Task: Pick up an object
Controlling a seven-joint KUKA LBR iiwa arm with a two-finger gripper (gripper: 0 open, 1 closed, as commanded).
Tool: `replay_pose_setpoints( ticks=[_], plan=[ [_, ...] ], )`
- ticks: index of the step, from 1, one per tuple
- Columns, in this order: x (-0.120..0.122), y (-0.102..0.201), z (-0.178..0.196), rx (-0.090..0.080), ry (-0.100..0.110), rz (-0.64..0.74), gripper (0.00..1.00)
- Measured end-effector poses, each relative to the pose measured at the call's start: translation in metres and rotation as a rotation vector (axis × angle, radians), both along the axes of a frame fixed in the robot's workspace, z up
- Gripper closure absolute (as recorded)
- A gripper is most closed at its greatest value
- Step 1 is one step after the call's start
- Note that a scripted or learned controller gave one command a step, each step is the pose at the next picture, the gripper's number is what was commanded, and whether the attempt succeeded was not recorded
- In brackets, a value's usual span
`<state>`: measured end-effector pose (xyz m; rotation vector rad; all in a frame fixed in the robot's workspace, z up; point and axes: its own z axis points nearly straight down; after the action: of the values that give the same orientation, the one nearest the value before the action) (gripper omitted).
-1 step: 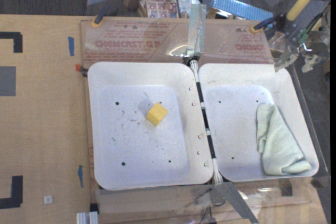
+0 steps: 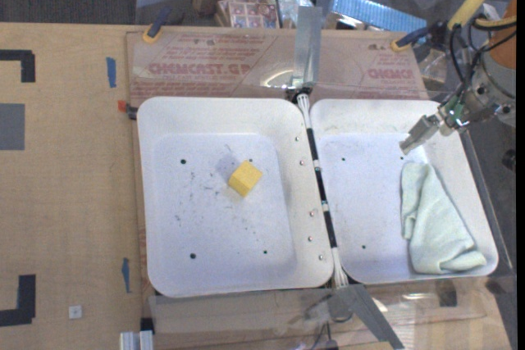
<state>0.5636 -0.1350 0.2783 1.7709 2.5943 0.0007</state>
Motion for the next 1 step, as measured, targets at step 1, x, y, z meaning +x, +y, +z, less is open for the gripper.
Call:
replay_pose_setpoints(
  ticks=[1],
  plan=[
    [-0.0393, -0.0181, 0.0188, 0.000, 0.000, 0.068, 0.00]
  ],
)
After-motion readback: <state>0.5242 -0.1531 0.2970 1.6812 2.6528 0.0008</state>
